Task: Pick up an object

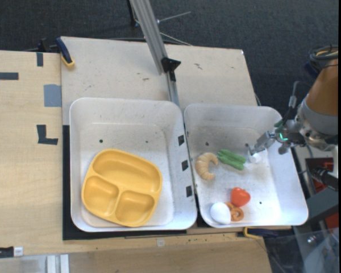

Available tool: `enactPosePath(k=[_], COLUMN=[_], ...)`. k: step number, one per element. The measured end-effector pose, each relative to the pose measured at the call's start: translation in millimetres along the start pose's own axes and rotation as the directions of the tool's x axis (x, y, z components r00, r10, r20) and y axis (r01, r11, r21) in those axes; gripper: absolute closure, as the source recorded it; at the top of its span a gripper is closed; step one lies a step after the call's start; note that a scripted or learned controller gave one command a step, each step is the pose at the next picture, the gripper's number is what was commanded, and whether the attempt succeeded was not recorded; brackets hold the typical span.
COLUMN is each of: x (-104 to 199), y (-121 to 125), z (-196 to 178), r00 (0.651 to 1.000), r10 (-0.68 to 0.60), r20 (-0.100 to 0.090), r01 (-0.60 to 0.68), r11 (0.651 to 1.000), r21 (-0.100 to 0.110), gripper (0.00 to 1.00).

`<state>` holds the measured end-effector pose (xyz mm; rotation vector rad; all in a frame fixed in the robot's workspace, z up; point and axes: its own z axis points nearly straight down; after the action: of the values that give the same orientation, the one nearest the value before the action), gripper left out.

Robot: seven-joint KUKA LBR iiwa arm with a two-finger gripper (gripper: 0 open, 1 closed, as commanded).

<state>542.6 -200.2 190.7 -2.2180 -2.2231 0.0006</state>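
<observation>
Left bin (pixel 79 152): yellow divided tray (pixel 121 187) at near side. Right bin (pixel 284 192): croissant (pixel 206 165) near left wall; green pod-like item (pixel 232 159) just beside it to right; white egg (pixel 220 212) and red item (pixel 240 197) at near edge, small orange piece (pixel 236 212) touching egg. End effector (pixel 256 151) low over right bin, tip just right of green item; how far open, cannot tell. Arm (pixel 321 107) enters from right.

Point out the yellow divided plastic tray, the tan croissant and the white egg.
yellow divided plastic tray (pixel 121 187), camera view, central ridge between its compartments.
tan croissant (pixel 206 165), camera view, middle of its curved body.
white egg (pixel 219 212), camera view, centre of its top.
</observation>
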Motion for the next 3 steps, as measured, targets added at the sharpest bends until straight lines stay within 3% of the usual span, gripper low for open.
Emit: enactPosePath(k=[1, 2, 3], x=[9.8, 9.8, 10.6], y=[2.6, 2.9, 3.1], z=[57.7, 102.4, 91.3], r00=[1.000, 1.000, 1.000], r10=[0.000, 0.001, -0.001], r20=[-0.001, 0.003, 0.001], r01=[0.000, -0.001, 0.001], r11=[1.000, 1.000, 1.000], r21=[0.006, -0.001, -0.001], gripper=[0.00, 0.00, 1.00])
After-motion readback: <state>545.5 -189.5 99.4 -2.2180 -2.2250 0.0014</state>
